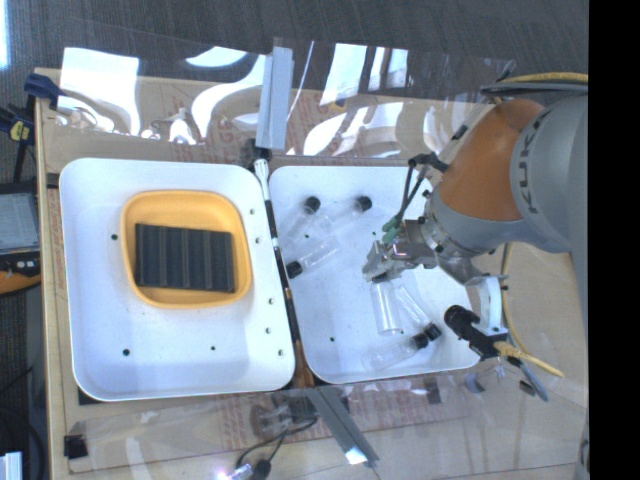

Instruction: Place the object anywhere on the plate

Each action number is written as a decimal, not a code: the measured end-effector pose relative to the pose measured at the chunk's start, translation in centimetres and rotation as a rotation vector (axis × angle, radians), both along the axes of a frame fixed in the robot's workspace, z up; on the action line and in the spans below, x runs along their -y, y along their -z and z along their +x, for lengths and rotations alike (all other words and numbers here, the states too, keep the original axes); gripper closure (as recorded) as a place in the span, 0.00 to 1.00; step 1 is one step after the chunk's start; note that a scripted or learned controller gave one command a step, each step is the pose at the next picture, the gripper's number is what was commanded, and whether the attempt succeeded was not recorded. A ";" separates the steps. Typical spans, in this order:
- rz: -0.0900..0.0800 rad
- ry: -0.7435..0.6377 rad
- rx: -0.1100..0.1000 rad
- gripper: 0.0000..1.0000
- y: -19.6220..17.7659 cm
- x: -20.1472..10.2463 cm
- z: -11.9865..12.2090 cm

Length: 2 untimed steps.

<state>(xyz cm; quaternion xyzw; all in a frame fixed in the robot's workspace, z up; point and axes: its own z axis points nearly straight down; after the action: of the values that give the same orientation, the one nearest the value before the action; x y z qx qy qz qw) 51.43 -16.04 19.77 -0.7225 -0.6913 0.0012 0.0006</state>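
Observation:
A yellow plate (pixel 129 246) sits in the left bin (pixel 95 348), and a black ridged block (pixel 185 258) lies on it. Several clear tubes with black caps are scattered in the right bin (pixel 330 353): one (pixel 303 223) at the upper left, one (pixel 345 216) beside it, one (pixel 308 259) by the left wall, and one (pixel 404 344) near the front. My gripper (pixel 384 260) hangs low over the middle of the right bin, just above another clear tube (pixel 386 309). Nothing shows held in it.
A raised divider (pixel 278 268) separates the two bins. The grey and orange arm (pixel 500 183) covers the right bin's right side. Clear acrylic panels stand behind the bins at the back.

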 end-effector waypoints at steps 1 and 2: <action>0.001 -0.068 -0.004 1.00 0.0 -4.5 -3.0; 0.002 -0.214 0.000 1.00 0.7 -7.7 1.4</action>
<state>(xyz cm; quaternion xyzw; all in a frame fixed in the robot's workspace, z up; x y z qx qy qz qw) 52.81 -8.36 19.10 -0.6445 -0.7646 0.0008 0.0011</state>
